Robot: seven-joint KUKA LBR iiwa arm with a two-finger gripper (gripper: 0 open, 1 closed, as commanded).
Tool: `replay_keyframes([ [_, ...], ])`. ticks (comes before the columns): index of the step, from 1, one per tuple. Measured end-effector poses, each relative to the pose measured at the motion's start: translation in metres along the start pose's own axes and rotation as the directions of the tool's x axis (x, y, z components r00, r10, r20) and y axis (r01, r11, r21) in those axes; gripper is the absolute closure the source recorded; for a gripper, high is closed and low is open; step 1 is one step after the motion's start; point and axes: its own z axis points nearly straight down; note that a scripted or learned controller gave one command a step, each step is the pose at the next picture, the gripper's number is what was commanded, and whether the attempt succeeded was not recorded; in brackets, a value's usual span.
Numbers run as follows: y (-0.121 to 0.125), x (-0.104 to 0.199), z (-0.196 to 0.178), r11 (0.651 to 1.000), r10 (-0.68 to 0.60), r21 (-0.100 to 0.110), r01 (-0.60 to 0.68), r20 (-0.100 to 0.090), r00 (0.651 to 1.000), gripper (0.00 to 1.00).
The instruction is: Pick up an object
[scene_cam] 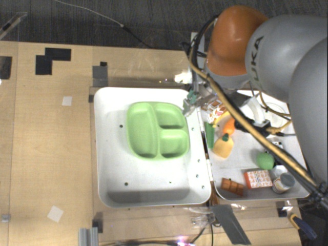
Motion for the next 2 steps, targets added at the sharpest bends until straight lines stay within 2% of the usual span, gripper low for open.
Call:
replay_keyframes([
  [1, 0.02, -0.083, -0.044, 1.0, -0.014, -0.004, 0.014, 0.009, 1.0, 1.0],
  [2, -0.009, -0.135, -0.1, 0.973, -0.229, -0.001, 0.229, 0.009, 0.973, 1.0],
])
